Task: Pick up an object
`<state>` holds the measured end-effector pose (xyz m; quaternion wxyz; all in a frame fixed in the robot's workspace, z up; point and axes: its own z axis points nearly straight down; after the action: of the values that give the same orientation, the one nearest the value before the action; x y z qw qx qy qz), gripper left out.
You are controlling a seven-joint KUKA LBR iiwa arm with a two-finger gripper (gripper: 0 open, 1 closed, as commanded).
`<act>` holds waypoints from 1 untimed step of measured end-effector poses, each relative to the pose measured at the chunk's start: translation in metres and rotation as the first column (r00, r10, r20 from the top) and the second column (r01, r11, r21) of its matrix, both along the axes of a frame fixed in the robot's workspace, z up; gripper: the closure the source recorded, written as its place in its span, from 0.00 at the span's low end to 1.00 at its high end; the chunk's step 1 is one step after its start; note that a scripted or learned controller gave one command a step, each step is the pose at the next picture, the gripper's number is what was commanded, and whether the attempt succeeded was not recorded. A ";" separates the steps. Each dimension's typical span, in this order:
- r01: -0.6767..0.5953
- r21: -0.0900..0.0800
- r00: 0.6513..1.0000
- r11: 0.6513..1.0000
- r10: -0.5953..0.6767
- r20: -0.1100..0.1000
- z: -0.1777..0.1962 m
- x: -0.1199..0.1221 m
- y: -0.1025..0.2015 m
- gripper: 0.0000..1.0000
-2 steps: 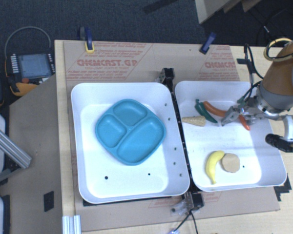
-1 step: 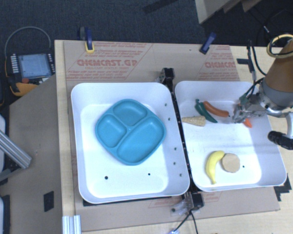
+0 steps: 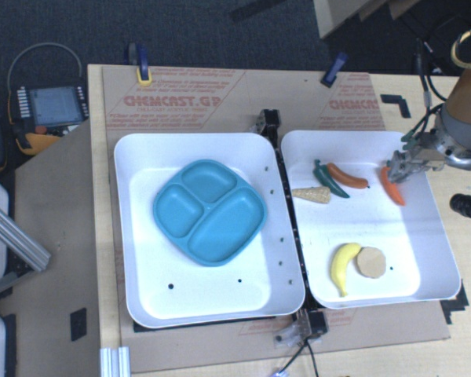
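My gripper (image 3: pixel 403 167) hangs over the far right side of the right bin (image 3: pixel 424 289), directly at the upper end of a small orange carrot (image 3: pixel 395 192) that lies slanted near the bin's right wall. The gripper's tip touches or overlaps the carrot's top. Left of it lie an orange pepper (image 3: pixel 348 178) crossed with a green chilli (image 3: pixel 328 181), and a pale corn cob (image 3: pixel 312 195). A yellow banana (image 3: pixel 342 266) and a round tan biscuit (image 3: pixel 370 262) sit toward the bin's front.
The left bin (image 3: pixel 141 289) holds a blue divided plate (image 3: pixel 210 210). A black clamp (image 3: pixel 268 121) sits at the far end of the ridge between the bins. The arm's grey wrist (image 3: pixel 459 144) comes in over the right rim.
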<state>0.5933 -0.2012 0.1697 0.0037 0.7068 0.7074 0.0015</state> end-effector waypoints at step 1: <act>-0.001 -0.001 1.000 1.000 0.001 0.001 0.054 0.002 0.000 1.00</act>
<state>0.5951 -0.2017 0.2242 0.0043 0.7065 0.7077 0.0017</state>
